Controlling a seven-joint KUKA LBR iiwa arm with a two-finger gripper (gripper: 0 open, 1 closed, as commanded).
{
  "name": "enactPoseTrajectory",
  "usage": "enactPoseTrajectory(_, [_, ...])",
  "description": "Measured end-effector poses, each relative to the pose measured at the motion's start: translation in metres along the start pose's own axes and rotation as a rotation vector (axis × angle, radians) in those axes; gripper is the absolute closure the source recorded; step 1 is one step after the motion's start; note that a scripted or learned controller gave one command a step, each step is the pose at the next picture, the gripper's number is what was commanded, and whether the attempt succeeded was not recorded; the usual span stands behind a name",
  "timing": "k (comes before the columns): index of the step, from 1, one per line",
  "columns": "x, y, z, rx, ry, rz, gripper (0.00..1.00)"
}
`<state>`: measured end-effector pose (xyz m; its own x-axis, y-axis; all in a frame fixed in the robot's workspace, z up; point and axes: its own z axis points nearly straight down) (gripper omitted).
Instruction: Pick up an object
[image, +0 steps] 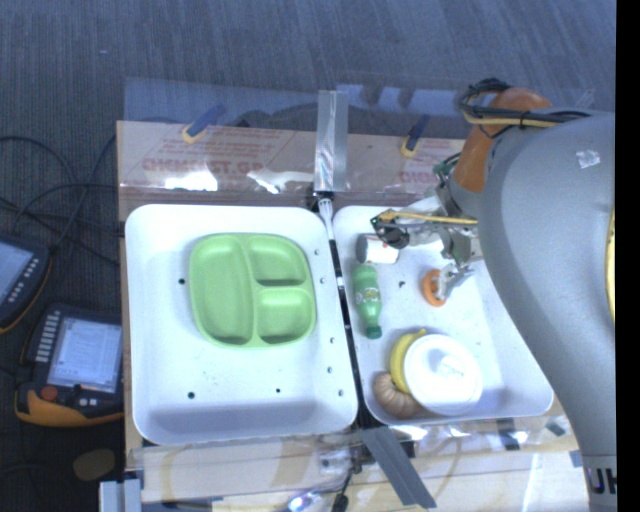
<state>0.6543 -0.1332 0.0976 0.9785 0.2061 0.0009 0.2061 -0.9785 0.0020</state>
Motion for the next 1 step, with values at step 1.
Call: enactPoseTrajectory(1, [0.0026,0.0040,0.0058,0.004,-0.008,-0.023,0.00])
